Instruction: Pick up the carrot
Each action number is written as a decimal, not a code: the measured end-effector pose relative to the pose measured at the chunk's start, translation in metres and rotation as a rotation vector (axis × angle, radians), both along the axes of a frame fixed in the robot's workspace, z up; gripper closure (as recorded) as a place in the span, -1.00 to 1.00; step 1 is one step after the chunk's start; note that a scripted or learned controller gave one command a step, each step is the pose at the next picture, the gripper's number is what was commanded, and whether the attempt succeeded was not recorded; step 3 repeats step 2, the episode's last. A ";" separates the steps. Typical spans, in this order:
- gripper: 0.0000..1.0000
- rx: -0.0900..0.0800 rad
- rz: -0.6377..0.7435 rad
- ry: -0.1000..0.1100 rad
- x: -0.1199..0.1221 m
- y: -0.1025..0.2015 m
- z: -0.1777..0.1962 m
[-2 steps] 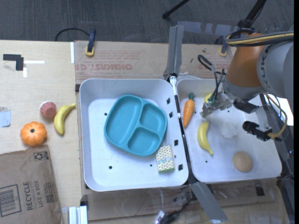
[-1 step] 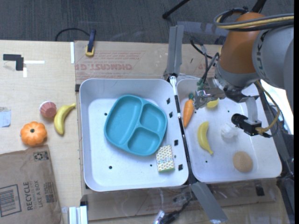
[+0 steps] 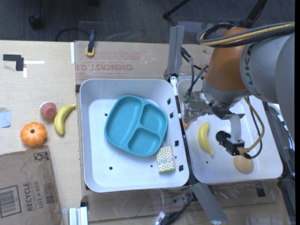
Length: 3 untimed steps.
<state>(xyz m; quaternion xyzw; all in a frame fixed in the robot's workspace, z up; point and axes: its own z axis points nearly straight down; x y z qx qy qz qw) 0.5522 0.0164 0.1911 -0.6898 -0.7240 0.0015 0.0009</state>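
Arm's gripper (image 3: pixel 192 109), its grasp impossible to judge from here, lowered at the right bin's (image 3: pixel 262 175) left wall over an orange sliver, seemingly the carrot (image 3: pixel 186 124), lodged there beside a banana (image 3: pixel 204 138).

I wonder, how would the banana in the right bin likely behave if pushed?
The banana looks smooth and toy-like, so probably stiff, light, slightly slippery. Curved and lying flat in the right bin, it would likely pivot or slide, not roll.
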 end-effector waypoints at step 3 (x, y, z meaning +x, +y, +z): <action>1.00 -0.002 -0.269 0.000 0.008 -0.023 -0.001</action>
